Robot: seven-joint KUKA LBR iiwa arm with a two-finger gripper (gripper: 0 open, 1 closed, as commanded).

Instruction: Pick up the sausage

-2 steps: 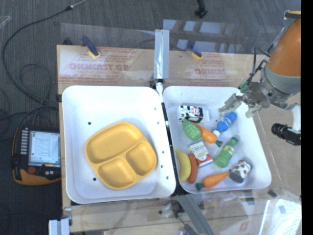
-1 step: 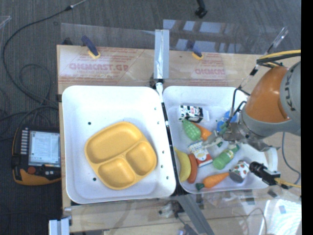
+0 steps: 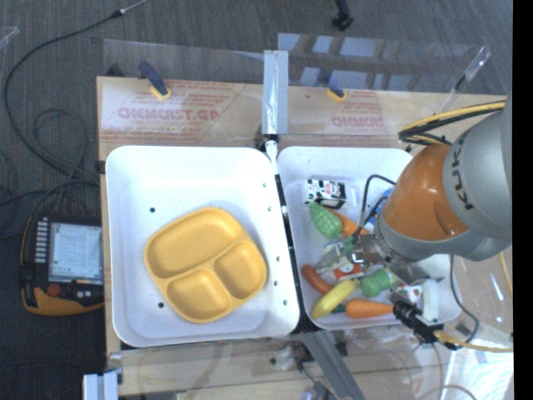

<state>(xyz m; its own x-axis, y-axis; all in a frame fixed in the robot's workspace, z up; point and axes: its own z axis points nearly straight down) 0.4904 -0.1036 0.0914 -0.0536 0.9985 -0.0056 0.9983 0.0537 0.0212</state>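
Observation:
The sausage (image 3: pixel 315 278) is a short red-brown piece lying at a slant near the left wall of the right bin (image 3: pixel 293 223), low in the view. My gripper (image 3: pixel 344 258) reaches down into that bin just right of and above the sausage, among the toy foods. The grey and orange wrist (image 3: pixel 425 207) above it covers the bin's right half. I see nothing clearly held in the gripper.
Around the sausage lie a yellow banana-like piece (image 3: pixel 333 297), an orange carrot (image 3: pixel 369 309), a green piece (image 3: pixel 379 283), a green vegetable (image 3: pixel 326 220) and a black-and-white carton (image 3: pixel 325 192). A yellow divided plate (image 3: pixel 206 262) sits in the left bin (image 3: pixel 133 182).

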